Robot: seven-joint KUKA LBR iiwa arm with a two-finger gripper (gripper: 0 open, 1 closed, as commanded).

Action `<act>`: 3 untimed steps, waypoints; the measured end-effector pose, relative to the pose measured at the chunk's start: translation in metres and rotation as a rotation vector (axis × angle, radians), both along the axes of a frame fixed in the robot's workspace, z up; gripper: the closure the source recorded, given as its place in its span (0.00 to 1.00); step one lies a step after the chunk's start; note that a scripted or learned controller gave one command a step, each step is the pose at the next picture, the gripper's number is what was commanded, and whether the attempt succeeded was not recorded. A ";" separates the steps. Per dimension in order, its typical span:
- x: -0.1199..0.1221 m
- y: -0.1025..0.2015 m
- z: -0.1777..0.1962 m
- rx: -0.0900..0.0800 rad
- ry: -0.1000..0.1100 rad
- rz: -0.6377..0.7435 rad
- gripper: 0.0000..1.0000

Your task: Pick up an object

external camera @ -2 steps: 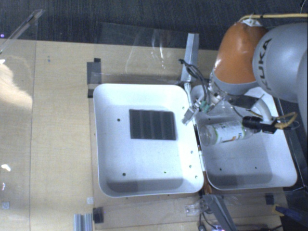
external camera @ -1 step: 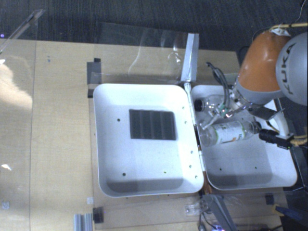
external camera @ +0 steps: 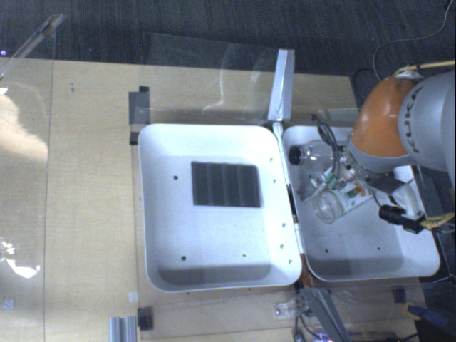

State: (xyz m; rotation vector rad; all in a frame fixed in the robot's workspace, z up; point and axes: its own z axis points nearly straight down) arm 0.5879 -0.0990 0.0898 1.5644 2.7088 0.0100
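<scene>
A dark grey ridged rectangular pad lies flat in the middle of the left bin. In the right bin a clear glass cup lies on its side near the left wall. A clear bulb-shaped item sits at the bin's far left corner. My gripper hangs low over the right bin, just above the clear cup and in front of the bulb-shaped item. It sits under the orange wrist band. The clutter of clear parts and cables hides what is at its tip.
The grey arm covers the right bin's far right part. A black cable with a plug hangs over that bin's right side. A metal divider stands behind the gap between the bins. Clear plastic sheeting lies on the bench at left.
</scene>
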 end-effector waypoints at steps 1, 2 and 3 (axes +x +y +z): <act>0.003 0.002 0.013 0.001 -0.008 0.002 1.00; -0.018 0.055 0.096 0.004 0.006 -0.216 1.00; 0.057 0.046 0.158 0.002 0.004 -0.089 1.00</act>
